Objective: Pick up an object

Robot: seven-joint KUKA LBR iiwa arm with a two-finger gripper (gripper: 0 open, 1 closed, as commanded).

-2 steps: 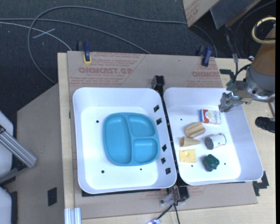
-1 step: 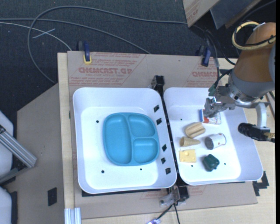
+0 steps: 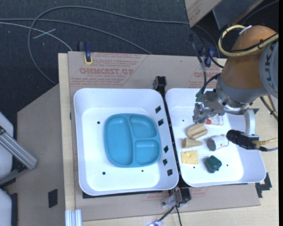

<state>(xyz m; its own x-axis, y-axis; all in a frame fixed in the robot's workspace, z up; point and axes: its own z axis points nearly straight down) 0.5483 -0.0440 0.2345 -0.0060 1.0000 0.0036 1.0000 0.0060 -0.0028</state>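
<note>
- Currently the gripper [image 3: 204, 115] hangs low in the right white bin [image 3: 251, 174], just above the tan bread-roll-shaped toy [image 3: 196, 131].
- Can't tell its opening; likely lining up a grasp.

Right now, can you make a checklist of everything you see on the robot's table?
Surface: bench bearing left bin and right bin.
Job's things: in the right bin, tan roll, cone, yellow cheese, grey piece, green toy.
Clutter: blue divided plate in the left bin.
Grippers: gripper low over the right bin, above the roll.
Cables: loops on the dark floor; some beside the arm.
Surroundings: cardboard box at top.
</note>
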